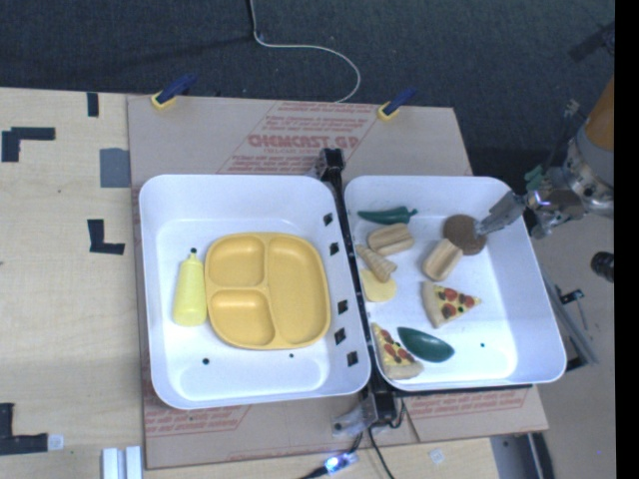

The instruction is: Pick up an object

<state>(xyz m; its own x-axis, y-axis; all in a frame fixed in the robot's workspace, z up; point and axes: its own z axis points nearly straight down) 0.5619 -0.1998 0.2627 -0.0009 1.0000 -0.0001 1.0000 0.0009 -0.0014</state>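
The right bin (pixel 499 357) holds several toy foods. Among them are a green chili (pixel 387 214), a tan bun (pixel 389 239), a brown round piece (pixel 461 233), a beige roll (pixel 441 259) and a pizza slice (pixel 447 302). A dark green leaf-shaped piece (pixel 426 344) lies beside a second pizza slice (pixel 395 353) at the bin's front. My gripper (pixel 491 222) reaches in over the right bin's far right rim. Its tip is right at the brown round piece's right edge. I see nothing lifted off the bin floor.
In the left bin (pixel 160 257) lie a yellow divided plate (pixel 268 289) and a yellow bottle (pixel 190 287). A ridged tan piece (pixel 376 263) and a pale yellow piece (pixel 378 286) rest against the divider between the bins. Cardboard underlies both bins.
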